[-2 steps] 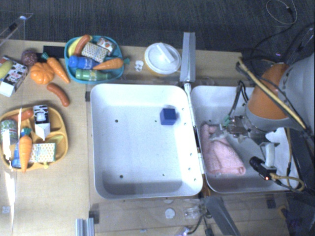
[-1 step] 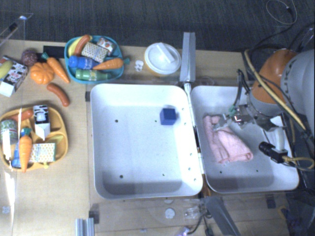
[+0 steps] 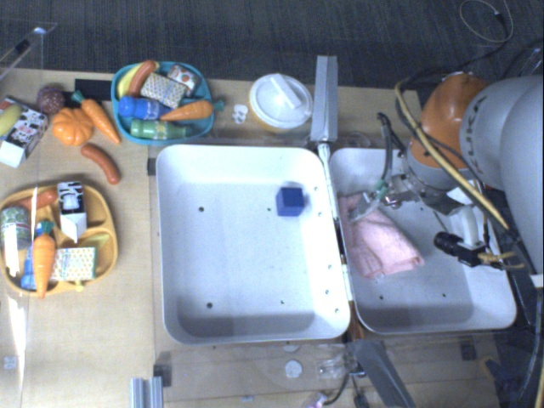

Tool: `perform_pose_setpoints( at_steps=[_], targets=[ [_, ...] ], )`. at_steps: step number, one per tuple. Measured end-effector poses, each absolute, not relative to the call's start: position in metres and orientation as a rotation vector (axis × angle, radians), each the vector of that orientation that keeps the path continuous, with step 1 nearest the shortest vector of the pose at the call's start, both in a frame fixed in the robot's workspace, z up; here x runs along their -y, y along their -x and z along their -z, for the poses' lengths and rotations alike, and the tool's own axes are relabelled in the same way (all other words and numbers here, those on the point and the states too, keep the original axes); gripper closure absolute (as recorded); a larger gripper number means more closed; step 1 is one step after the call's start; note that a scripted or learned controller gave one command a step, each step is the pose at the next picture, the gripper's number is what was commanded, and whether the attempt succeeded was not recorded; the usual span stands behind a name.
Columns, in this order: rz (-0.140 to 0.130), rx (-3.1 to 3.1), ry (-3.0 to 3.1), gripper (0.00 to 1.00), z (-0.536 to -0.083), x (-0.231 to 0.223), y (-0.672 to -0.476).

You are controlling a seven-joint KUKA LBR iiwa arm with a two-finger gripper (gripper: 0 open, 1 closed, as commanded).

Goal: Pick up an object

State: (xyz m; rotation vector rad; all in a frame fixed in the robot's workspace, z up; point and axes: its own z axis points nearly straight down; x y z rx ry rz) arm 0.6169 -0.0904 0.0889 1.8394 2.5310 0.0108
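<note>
A small blue cube (image 3: 291, 201) sits in the left bin (image 3: 212, 313), toward its upper right. A crumpled pink cloth (image 3: 382, 245) lies in the right bin (image 3: 442, 308) against its left wall. My gripper (image 3: 380, 195) hangs low over the right bin, at the cloth's upper end. The grey arm with its orange band (image 3: 446, 113) covers the bin's upper right part. I cannot make out whether the gripper touches the cloth.
A metal divider post (image 3: 323, 100) stands above the seam between the bins. Left of the bins lie a blue bowl of toy food (image 3: 161, 104), a yellow plate of toys (image 3: 59, 240) and loose toy vegetables. A white lidded cup (image 3: 280, 100) stands behind the left bin. Cables hang by the arm.
</note>
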Motion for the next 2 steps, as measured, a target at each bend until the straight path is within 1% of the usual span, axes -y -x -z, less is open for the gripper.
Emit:
perform_pose_setpoints(
  at_steps=[1,2],
  targets=[
    [-0.016,-2.530,-1.834,1.00,-0.099,0.090,-0.620],
    [0.000,-2.506,-1.894,1.00,-0.182,0.054,-0.632]
  ],
)
